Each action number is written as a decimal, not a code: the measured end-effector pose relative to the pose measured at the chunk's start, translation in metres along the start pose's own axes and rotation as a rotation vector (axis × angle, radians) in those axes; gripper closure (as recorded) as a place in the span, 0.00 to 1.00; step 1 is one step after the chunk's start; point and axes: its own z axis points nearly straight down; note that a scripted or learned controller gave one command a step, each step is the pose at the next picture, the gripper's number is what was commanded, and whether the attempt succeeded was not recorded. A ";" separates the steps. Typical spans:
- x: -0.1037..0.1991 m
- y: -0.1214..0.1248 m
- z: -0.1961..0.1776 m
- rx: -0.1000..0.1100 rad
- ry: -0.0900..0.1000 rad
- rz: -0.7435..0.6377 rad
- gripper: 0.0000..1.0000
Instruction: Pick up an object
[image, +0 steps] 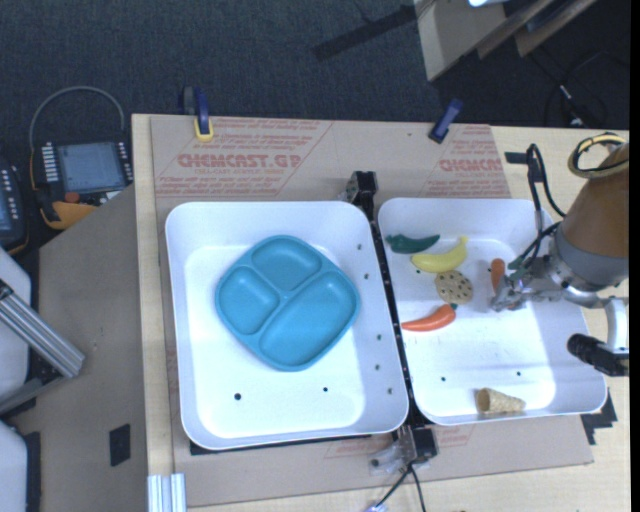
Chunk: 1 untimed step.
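Hand (510, 297) beside round speckled cookie (453, 287)

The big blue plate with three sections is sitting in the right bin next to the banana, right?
Not quite. The camera view shows the blue three-section plastic plate sitting in the left white bin. The yellow toy banana is in the right white bin, with the other play food.

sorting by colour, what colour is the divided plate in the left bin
Light blue: the divided plate, seen in the camera view.
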 end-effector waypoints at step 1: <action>-0.001 -0.008 -0.051 0.004 0.003 0.001 1.00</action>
